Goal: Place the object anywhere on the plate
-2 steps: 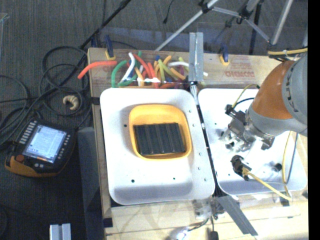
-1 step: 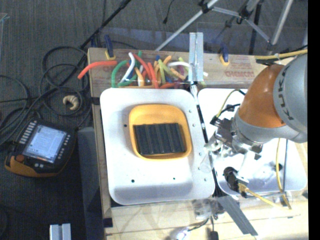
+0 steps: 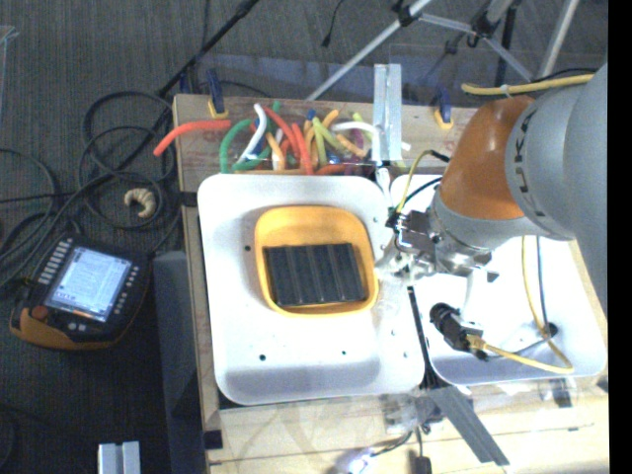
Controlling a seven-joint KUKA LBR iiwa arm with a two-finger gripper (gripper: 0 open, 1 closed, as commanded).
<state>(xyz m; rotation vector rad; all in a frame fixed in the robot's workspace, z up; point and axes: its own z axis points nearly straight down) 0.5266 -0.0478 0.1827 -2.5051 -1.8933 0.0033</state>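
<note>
Closest to the camera, at six o'clock, runs the wooden edge of the bench (image 3: 296, 433). On it sit two white bins side by side: the left bin (image 3: 296, 368) and, toward four o'clock, the right bin (image 3: 585, 349).

The yellow plate (image 3: 308, 223) lies flat on the floor of the left bin, in its far half. The dark ribbed slab (image 3: 314, 275) lies flat on the plate, covering most of its middle and near part, with its ridges running near to far. Its near edge sits close against the plate's near rim.

My claw (image 3: 405, 257) hangs at three o'clock of the plate, just beside its rim, over the strip where the two bins meet. From this angle it is tucked under my own wrist, so I cannot tell how far open it is or whether it has hold of anything. The slab lies apart from it, on the plate.

My arm (image 3: 558, 156) comes in from two o'clock above the right bin, its orange band (image 3: 489, 166) just behind the wrist.

Farther back, at twelve o'clock of the left bin, a bundle of coloured tubes (image 3: 286, 138) lies along the bench's far edge. A metal post (image 3: 387, 107) stands upright just to their right.

Off the bench at nine o'clock, a handheld controller (image 3: 84, 286) with a lit screen rests on the dark floor (image 3: 79, 38), with black cables (image 3: 109, 156) looped beyond it. Farthest of all, at one o'clock, stand pale tripod legs (image 3: 464, 13).
</note>
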